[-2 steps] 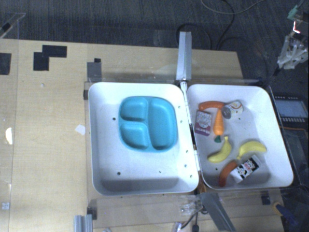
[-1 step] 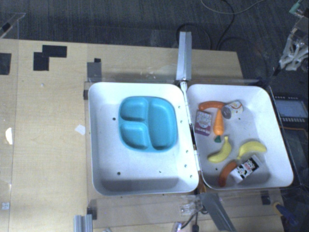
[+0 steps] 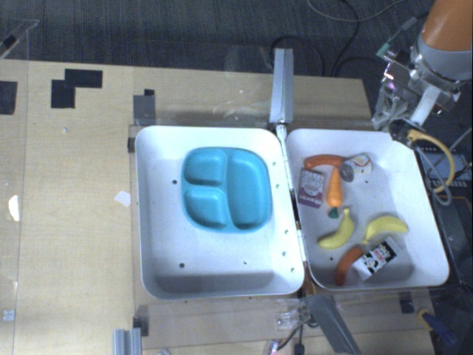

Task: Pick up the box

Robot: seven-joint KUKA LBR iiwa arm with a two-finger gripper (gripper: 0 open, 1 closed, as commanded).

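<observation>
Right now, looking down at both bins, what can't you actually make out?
- Tool: blurred by the bin's back corner; its state is unreadable.
- Arm: cut off by the top and right edges.
- Box: label print too small to read.
- Hot dog: partly covered by the black-and-white carton.

The arm [image 3: 449, 21] is cut off by the top and right edges, and its tool [image 3: 399, 109] is too small and cluttered to tell how its fingers stand. The sausage [image 3: 346, 265] lies partly hidden under the black-and-white box [image 3: 377, 259]. Print on the purple-and-white box [image 3: 312, 187] is too small to read.
</observation>
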